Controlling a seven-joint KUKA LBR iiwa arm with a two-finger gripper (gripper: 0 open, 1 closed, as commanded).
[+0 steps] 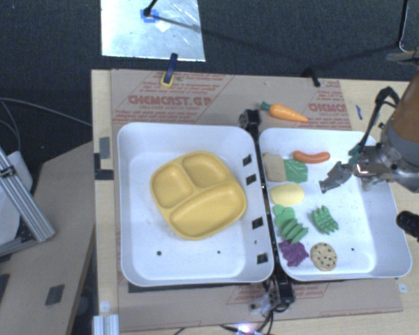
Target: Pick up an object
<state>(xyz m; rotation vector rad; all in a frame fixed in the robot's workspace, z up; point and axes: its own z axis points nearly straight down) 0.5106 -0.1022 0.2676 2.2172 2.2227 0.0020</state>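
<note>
The right white bin holds several toy foods. An orange-red sausage lies at the back, beside a tan bread slice and a green leaf piece. Below these sit a yellow lemon-like piece, two green vegetable pieces, purple grapes and a cookie. My gripper hangs low over the bin's middle, right of the leaf piece, below the sausage and just above the right green piece. Nothing is visibly held in it.
The left white bin carries a yellow divided plate. A toy carrot lies on the cardboard behind the right bin. A blue and yellow tool rests near the bench's back edge. The arm covers the right bin's far right side.
</note>
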